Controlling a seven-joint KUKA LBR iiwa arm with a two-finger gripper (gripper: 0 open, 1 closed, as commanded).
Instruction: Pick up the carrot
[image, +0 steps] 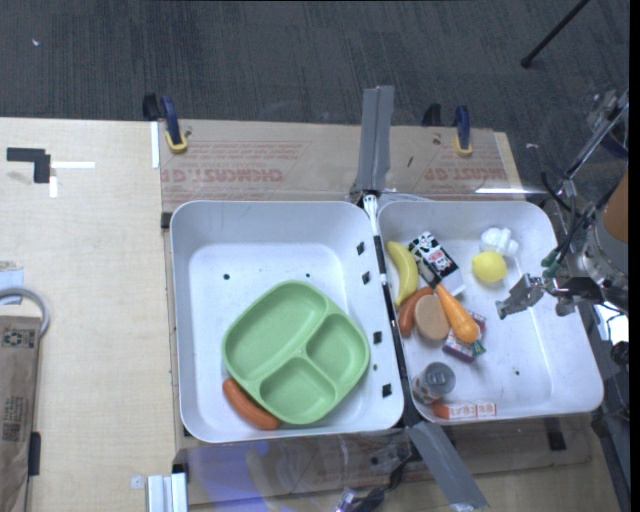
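The carrot (459, 313), orange and tapered, lies at a slant in the middle of the right bin (560, 385). It rests between a brown round disc (431, 319) and a purple packet (463, 346). My gripper (519, 297) hangs over the right part of the same bin, to the right of the carrot and apart from it. It is open, with nothing between its fingers.
Around the carrot are a banana (402, 268), a black-and-white carton (434, 256), a yellow lemon (489, 267), a white object (497, 240) and a grey can (437, 379). The left bin (200, 250) holds a green divided plate (295, 350) and a sausage (250, 404).
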